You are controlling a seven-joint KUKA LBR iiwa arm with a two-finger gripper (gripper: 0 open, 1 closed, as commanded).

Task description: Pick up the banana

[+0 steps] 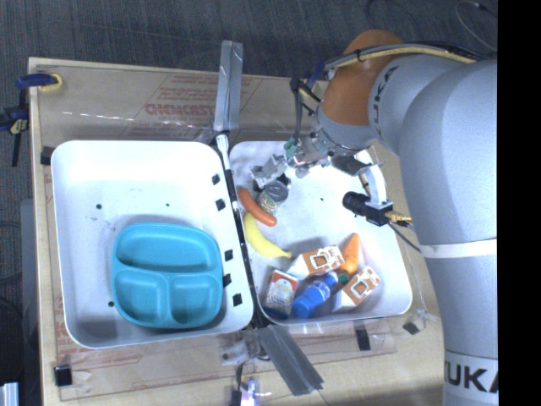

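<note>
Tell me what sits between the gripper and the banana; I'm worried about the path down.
In the camera view, the hot dog lies between the gripper and the banana, just above the banana's upper end.

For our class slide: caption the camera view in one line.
Gripper hangs over the right bin, above the banana; blue tray in the left bin.

Two white bins (84,176), one blue tray (169,273), one banana (260,239), two cartons (321,261) (orange-white)
</note>
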